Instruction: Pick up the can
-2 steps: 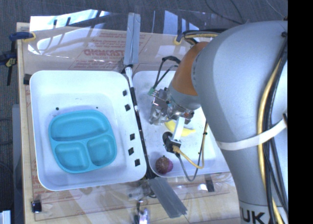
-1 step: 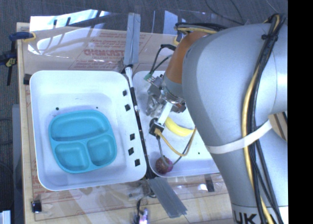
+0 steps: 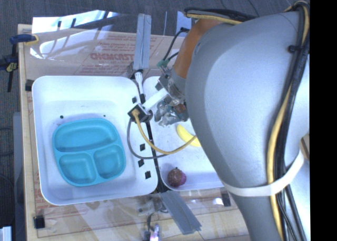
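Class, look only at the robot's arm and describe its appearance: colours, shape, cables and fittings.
The arm is a bulky, rounded casing in smooth grey, with an orange band above the wrist. Yellow and black cables run along its side. The tool is a metallic cluster with a white bracket, trailing a looping yellow cable.

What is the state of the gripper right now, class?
Two-finger gripper: over the right white bin; open or shut cannot be told.

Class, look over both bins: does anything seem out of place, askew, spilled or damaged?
Nothing looks spilled or broken. The blue divided tray lies flat in the left bin. In the right bin, a dark red round fruit and a yellow item lie apart, the yellow one partly hidden by the arm. The gripper hangs over that bin.
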Controlling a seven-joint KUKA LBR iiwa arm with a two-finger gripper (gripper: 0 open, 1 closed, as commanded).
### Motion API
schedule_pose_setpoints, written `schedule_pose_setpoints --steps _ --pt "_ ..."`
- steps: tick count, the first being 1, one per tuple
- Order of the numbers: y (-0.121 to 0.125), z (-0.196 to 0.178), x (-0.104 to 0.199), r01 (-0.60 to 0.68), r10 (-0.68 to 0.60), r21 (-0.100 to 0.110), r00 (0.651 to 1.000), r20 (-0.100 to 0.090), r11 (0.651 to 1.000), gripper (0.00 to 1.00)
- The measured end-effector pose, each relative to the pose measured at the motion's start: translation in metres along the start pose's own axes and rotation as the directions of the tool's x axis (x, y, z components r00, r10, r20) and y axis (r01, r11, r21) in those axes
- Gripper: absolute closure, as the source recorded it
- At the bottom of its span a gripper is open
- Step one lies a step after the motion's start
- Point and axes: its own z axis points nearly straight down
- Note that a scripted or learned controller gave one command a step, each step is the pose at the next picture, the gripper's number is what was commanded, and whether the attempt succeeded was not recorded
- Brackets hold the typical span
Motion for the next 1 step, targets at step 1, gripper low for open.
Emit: schedule_pose_setpoints --steps 1 --pt "0.0 0.0006 -0.0004 0.0 0.0 0.001 1.0 0.002 1.0 0.0"
